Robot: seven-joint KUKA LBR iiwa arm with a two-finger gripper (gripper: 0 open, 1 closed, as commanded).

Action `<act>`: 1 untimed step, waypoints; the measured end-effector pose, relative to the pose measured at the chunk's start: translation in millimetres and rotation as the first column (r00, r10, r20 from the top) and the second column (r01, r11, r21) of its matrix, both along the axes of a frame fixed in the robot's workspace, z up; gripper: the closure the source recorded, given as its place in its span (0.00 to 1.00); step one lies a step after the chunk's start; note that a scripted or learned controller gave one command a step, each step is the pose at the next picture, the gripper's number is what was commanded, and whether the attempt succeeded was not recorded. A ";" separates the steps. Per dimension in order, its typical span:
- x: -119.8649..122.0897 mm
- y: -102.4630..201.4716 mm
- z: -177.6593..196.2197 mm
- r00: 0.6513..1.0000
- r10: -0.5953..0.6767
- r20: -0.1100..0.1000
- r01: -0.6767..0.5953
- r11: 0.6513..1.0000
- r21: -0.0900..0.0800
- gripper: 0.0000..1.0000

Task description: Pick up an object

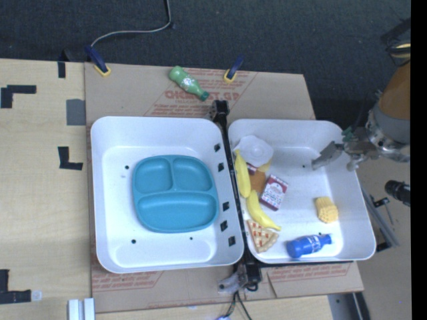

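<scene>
The tool (328,157) hangs over the upper right corner of the right bin (301,128), its grey fingers spread wide with nothing between them, the arm reaching in from the right under its orange band. No object is picked yet. Nearest the tool lies a small corn cob (326,210), yellow and knobbly, alone on bare white plastic near the bin's right wall; that looks the easiest target, since the fingers could straddle its short width without nudging a neighbour. A straight descent, centred over the cob and closing across its narrow axis, would likely serve best.

Further left, a small red carton (273,193) sits flat, boxy and firm-edged. A blue bottle (307,245) with a white cap lies on its side near the front rim, smooth and liable to roll. A curved banana (252,194) runs along the left wall, touching a waffle-textured wedge (261,236), with a pale round cup (255,150) above; crowding there makes a clean grasp harder.

The left bin (107,179) carries a teal divided plate (175,193). On the counter beyond, a green bottle (187,83) rests on cardboard.
</scene>
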State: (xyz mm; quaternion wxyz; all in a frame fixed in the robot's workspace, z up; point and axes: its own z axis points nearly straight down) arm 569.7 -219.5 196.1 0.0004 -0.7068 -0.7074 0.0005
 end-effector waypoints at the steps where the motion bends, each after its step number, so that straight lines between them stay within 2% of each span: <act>1: -21.3 112.2 -20.4 1.000 0.001 0.000 -0.001 1.000 0.001 0.00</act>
